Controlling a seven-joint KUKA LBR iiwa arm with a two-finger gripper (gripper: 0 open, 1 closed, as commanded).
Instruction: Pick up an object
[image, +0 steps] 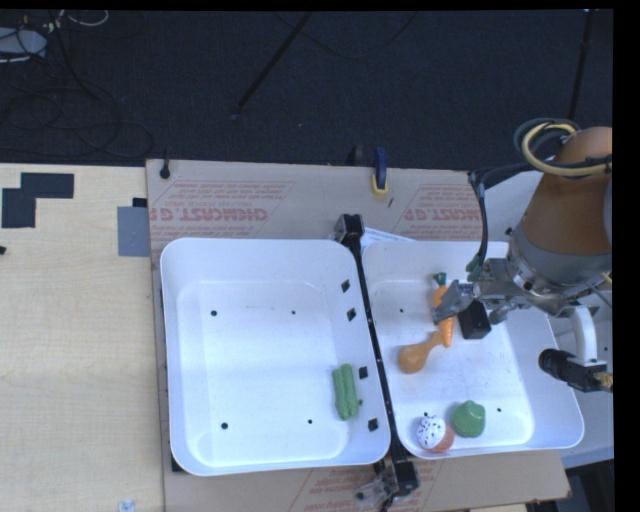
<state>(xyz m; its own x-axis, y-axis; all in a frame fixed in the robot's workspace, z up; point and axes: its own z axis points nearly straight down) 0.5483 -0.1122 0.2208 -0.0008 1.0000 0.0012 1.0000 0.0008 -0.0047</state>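
Objects lie in the right bin (560, 425): we see an orange pear-shaped toy (418, 354) at centre, a green piece (468, 418) and a spotted white ball (431, 431) toward six o'clock. The claw (462, 312) hovers at the toy's one o'clock; we cannot tell its state. A green stick (346, 391) lies in the left bin (180, 350).

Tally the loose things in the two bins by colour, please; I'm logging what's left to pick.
Green: 2, a long piece in the left bin, a round lump in the right bin
Orange: 1, a pear-shaped toy
White with dots: 1, a ball
Total: 4
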